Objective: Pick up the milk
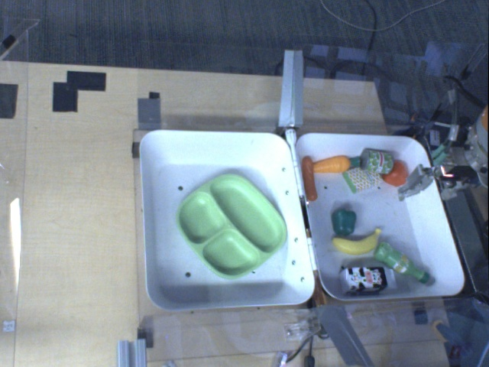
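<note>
The milk (363, 278) is a small carton with black and white cow patches. It lies on its side near the front edge of the right bin (439, 232), just below the banana. My gripper (416, 183) hangs at the right bin's far right side, beside the red tomato (396, 174). It is well away from the milk, up and to the right of it, and nothing shows in its grasp.
The right bin also holds a carrot (331, 164), a sausage (309, 179), a green can (376, 160), a pale green box (361, 179), a green pepper (344, 220), a banana (357, 243) and a green bottle (401, 262). A green divided plate (232, 224) sits in the left bin (164, 167).
</note>
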Action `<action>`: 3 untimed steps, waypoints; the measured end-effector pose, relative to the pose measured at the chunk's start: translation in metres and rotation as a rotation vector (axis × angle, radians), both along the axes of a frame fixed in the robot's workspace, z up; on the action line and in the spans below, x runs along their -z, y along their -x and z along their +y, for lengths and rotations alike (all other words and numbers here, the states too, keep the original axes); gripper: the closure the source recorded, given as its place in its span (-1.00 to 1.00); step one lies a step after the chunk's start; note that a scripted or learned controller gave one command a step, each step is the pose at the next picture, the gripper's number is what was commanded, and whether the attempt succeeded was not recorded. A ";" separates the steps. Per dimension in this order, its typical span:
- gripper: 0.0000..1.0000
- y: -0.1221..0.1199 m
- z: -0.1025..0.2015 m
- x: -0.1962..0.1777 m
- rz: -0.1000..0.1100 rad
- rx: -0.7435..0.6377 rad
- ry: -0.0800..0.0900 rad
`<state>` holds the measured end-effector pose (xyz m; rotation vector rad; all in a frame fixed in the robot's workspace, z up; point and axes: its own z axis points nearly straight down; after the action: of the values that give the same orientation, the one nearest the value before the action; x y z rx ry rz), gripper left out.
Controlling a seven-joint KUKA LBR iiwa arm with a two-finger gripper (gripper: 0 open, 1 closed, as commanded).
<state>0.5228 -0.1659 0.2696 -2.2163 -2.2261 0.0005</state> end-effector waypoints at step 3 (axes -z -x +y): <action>-1.00 -0.132 0.034 0.184 0.018 -0.042 0.000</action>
<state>0.6545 -0.1321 0.0859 -2.1601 -2.2631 0.0196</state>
